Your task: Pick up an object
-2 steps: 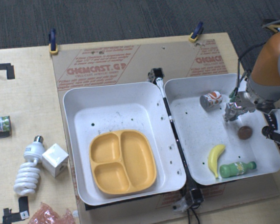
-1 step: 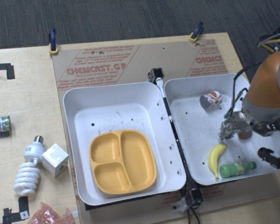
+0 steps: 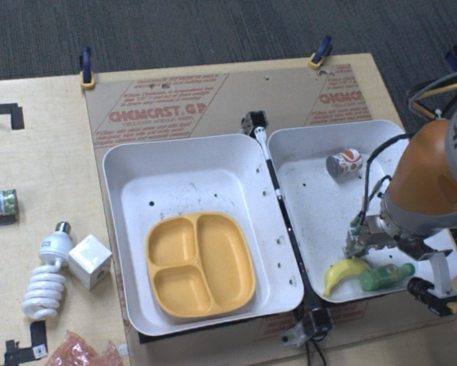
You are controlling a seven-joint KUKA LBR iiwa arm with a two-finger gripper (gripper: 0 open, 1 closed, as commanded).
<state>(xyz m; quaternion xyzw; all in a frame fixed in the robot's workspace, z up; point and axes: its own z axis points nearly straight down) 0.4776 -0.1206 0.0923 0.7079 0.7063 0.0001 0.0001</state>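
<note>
Yellow banana by right bin's front wall, gripper above, jaws' state unclear.

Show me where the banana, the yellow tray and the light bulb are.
banana (image 3: 343, 274): camera view, middle of its curved body.
yellow tray (image 3: 219, 255): camera view, floor of its large compartment.
light bulb (image 3: 44, 286): camera view, white spiral glass.

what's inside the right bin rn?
Right bin holds a small can near its far wall, a banana and a green object at the near edge. The gripper hangs over them; the arm hides the bin's right side.
</note>
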